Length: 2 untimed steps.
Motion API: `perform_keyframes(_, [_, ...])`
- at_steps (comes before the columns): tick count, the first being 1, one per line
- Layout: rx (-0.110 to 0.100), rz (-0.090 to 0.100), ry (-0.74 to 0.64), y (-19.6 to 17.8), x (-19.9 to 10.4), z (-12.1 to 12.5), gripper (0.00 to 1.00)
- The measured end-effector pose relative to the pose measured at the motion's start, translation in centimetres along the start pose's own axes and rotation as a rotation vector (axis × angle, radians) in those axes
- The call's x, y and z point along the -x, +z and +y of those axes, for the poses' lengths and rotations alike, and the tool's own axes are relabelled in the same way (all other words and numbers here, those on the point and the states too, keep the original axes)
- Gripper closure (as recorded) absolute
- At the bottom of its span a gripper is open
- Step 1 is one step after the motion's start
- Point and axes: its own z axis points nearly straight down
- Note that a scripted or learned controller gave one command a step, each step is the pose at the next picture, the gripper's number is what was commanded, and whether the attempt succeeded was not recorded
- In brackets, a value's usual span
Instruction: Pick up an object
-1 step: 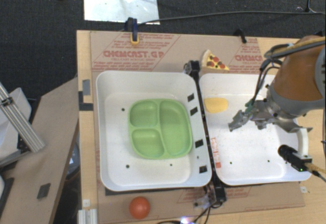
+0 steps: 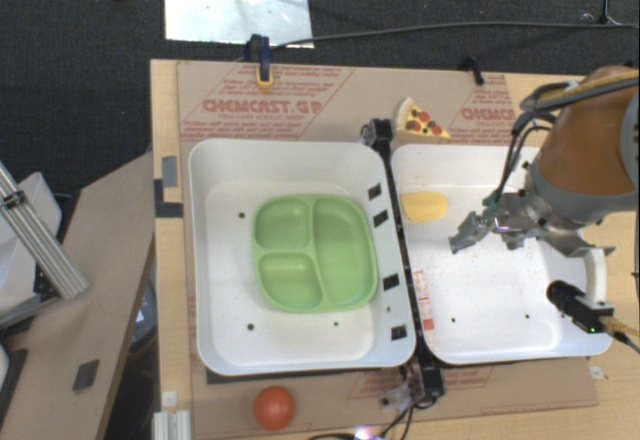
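- Fingers [image 2: 468, 235] of the gripper hang over the right bin [image 2: 500, 328], pointing toward the frame's left; whether they are spread or pressed together cannot be told, and nothing shows between them.
- Just up-left of them lies a yellow object [image 2: 424, 206], flat on the bin floor, its long axis running left-right across the frame.
- Between the bins runs a black-clipped divider [image 2: 392, 228].
- A green divided plate [image 2: 314, 252] sits in the left bin [image 2: 225, 228].
- On the counter [image 2: 300, 98], a pizza-slice toy [image 2: 421, 120] lies above the right bin; an orange ball [image 2: 273, 407] rests at lower left.
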Motion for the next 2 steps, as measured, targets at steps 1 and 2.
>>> perform_keyframes(1, [-0.004, 0.000, 0.002, 6.0, 0.7, -0.2, 0.00])
perform_keyframes(2, [-0.004, 0.001, 0.002, 11.3, 0.6, -0.2, 0.00])
